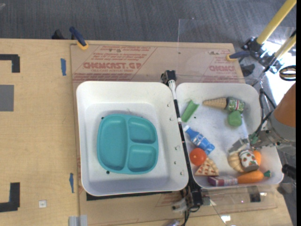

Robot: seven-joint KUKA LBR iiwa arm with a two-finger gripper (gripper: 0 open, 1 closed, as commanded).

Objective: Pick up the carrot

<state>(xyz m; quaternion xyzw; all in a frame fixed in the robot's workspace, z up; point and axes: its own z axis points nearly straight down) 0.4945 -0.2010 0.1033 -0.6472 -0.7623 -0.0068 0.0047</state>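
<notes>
The carrot (250,177) is orange with a green stem end pointing right. It lies flat along the front wall of the right bin (221,128), near that bin's front right corner. My gripper (248,142) reaches in from the right and hangs over the right side of this bin, above a cluster of toy food and a little behind the carrot. The carrot lies apart from the gripper, on the bin floor.
Around the carrot lie a purple bar (218,181), a pizza slice (207,167), a tomato (197,156), a bread piece (233,161) and an orange (257,157). Further back are a blue bottle (200,140), a green cylinder (190,110) and a cone (215,103). The left bin (89,102) holds a teal tray (127,144).
</notes>
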